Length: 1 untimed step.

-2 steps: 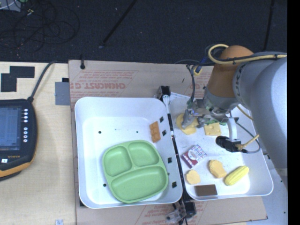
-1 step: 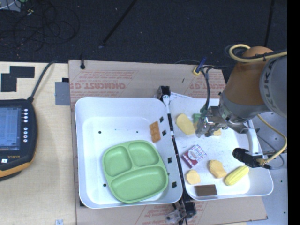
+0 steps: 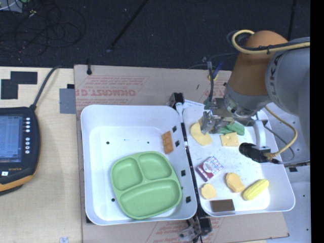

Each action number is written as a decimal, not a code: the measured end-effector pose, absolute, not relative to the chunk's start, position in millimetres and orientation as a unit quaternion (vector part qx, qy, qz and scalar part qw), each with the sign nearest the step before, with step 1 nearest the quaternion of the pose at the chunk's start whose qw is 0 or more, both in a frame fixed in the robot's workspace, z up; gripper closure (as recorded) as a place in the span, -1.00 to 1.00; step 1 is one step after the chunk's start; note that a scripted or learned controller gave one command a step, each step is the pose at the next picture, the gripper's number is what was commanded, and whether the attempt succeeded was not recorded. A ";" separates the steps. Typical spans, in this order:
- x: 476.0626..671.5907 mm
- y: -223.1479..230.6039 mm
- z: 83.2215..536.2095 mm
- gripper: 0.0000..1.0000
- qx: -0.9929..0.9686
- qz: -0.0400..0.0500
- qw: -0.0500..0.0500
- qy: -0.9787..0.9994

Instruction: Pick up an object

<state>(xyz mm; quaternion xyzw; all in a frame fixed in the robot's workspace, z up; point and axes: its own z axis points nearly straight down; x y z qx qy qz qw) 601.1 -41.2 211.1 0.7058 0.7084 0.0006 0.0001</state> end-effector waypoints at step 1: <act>599.1 -42.8 209.5 -1.00 0.707 -0.001 -0.001 0.707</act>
